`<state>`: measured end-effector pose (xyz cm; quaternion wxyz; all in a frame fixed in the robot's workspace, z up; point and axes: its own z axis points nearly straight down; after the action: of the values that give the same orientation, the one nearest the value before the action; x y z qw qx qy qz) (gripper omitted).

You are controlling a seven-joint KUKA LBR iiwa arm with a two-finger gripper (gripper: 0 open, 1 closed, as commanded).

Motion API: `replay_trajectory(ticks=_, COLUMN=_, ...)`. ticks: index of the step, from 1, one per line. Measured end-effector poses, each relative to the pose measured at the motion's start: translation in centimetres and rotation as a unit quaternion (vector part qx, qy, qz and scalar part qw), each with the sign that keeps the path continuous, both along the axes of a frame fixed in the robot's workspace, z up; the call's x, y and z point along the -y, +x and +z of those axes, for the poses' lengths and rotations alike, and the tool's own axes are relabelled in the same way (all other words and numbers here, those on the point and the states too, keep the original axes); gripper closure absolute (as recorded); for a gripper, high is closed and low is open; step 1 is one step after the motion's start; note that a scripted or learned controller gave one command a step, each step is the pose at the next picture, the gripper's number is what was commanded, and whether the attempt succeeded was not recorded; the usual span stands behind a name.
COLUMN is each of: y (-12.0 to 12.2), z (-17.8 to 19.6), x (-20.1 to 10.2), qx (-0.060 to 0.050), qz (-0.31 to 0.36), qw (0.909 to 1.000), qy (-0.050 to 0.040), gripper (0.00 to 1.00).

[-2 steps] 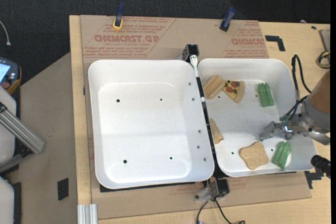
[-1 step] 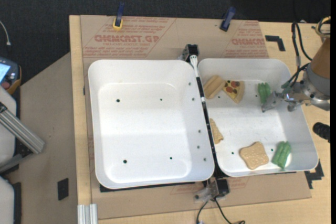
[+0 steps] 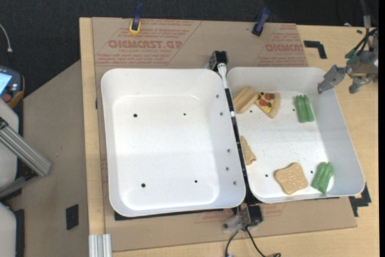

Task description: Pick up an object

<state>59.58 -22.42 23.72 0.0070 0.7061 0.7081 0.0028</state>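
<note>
The right bin [image 3: 337, 129] holds several toy foods: a tan bread piece [image 3: 243, 99], a pizza slice [image 3: 267, 103], a green vegetable [image 3: 304, 109], a small tan piece [image 3: 246, 151] by the divider, a slice of toast [image 3: 291, 178] and a second green vegetable [image 3: 323, 177]. My gripper [image 3: 340, 83] hangs above the far right corner of that bin, to the right of the upper green vegetable. Its fingers [image 3: 325, 82] are spread apart with nothing between them.
The left bin [image 3: 114, 129] sits beside the right one on a cardboard sheet [image 3: 180, 39]. Two clamps, a yellow-tipped clamp [image 3: 136, 22] and a blue clamp [image 3: 261, 22], hold the sheet's far edge. A black latch [image 3: 218, 60] sits between the bins at the back.
</note>
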Motion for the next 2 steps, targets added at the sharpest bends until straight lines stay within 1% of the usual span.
replay_trajectory(ticks=1, y=-1.4, z=-9.1, x=-0.8, qx=-0.010, qz=-0.001, qw=0.9999, qy=0.0041, gripper=0.00)
replay_trajectory(ticks=2, y=-2.0, z=-14.5, x=-0.3, qx=-0.009, qz=-0.001, qw=0.9999, qy=0.0061, gripper=0.00)
